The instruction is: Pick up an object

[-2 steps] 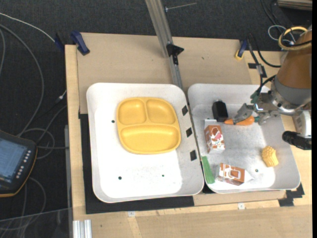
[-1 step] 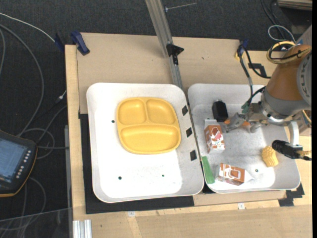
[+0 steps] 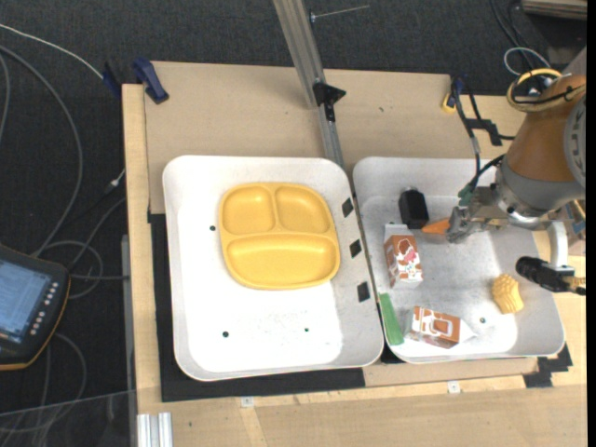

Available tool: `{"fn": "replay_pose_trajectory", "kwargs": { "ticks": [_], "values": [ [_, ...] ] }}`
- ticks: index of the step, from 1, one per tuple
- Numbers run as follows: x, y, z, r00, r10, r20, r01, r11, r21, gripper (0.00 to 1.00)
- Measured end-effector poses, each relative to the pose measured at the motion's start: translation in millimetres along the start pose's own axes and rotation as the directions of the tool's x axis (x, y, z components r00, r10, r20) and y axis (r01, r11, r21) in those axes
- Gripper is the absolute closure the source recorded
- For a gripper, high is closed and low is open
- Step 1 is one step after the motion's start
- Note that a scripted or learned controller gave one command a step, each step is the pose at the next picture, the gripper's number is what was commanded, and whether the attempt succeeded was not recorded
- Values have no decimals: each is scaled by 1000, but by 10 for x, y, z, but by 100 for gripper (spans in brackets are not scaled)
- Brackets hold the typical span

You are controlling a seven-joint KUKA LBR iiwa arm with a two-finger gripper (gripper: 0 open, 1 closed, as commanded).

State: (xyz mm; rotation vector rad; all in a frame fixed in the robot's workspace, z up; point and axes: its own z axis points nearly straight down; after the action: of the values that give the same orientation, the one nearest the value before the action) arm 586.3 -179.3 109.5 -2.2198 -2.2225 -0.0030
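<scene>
From my console, the right bin (image 3: 368,177) has open floor in its middle, ringed by obstacles: a black block (image 3: 413,205) and an orange piece (image 3: 435,225) near the top, a red-and-white carton (image 3: 403,259) at left, a second carton (image 3: 436,326) and a green stick (image 3: 390,318) along the near wall, a yellow corn piece (image 3: 506,293) at right. In the left bin (image 3: 186,277), the yellow divided plate (image 3: 277,235) takes the upper half; I see bare floor below it
</scene>
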Motion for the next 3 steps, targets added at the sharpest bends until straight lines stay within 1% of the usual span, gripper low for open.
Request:
{"fn": "replay_pose_trajectory", "kwargs": {
  "ticks": [1,2,3],
  "values": [
    [-11,19,-438,1000,0,3,0,1000,-5,100],
    [-12,15,-1090,1000,0,4,0,1000,-8,100],
    [-47,19,-1539,1000,0,4,0,1000,-6,100]
  ]
}}
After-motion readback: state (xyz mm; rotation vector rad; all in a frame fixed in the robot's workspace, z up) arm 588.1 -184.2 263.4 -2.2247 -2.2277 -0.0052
